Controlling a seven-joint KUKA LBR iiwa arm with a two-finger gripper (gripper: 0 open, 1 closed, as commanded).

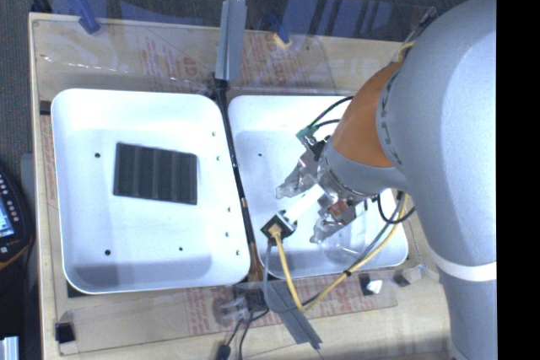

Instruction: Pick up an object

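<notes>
Grey arm (447, 139) with orange band fills 3 o'clock, reaching into right bin (253, 122). Gripper (310, 206) low over bin floor, fingers apart, nothing visibly between them. Dark grey ribbed rectangular pad (156, 173) lies flat mid left bin (76, 110), at 9 o'clock, well apart from gripper.

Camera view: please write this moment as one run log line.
gripper: low in right bin | grasp: not visible | left bin: dark ribbed pad

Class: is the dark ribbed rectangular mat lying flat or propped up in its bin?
Flat: the dark ribbed rectangular mat lies on the left white bin's floor.
</notes>
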